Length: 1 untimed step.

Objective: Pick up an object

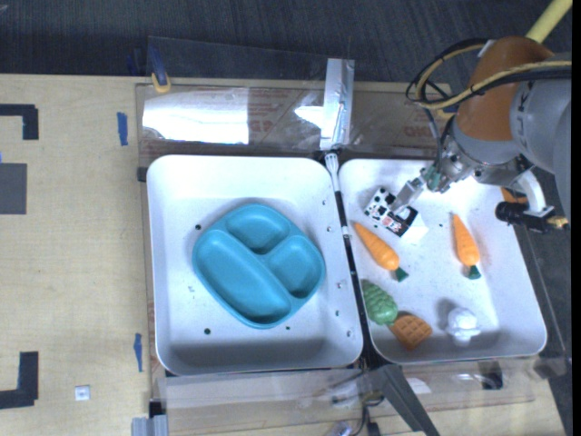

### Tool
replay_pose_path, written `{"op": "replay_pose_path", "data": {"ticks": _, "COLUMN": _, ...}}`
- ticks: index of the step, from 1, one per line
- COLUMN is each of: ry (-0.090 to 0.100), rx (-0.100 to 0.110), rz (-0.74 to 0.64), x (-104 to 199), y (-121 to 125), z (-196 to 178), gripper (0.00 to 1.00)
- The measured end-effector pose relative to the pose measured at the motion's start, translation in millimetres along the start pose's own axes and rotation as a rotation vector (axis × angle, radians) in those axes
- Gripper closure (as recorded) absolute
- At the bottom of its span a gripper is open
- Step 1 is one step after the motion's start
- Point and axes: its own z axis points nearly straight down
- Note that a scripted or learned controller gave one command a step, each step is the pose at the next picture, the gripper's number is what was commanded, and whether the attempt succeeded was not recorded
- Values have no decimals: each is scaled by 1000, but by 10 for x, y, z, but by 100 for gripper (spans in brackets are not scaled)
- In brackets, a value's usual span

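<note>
My gripper (pixel 390 211) is down in the back left part of the right bin (pixel 508 280), at the end of the grey arm (pixel 517 125) that comes in from the right. Just in front of it lies an orange toy carrot (pixel 377 246), pointing toward the bin's front. A second orange carrot (pixel 466 241) lies further right. Along the front of this bin sit a green toy vegetable (pixel 379 302), an orange waffle-like piece (pixel 410 329) and a small white object (pixel 463 322). I see nothing held in the gripper.
The left bin (pixel 172 198) holds a blue divided plate (pixel 259 263). A clear plastic sheet (pixel 236 107) and a metal upright (pixel 338 103) stand behind the bins. Cables (pixel 445 71) loop above the arm's wrist.
</note>
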Motion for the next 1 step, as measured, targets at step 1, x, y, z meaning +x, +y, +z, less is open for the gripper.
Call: {"op": "replay_pose_path", "data": {"ticks": 1, "ry": 23, "rx": 2, "rz": -200, "x": -429, "y": -868, "z": -920, "gripper": 0}}
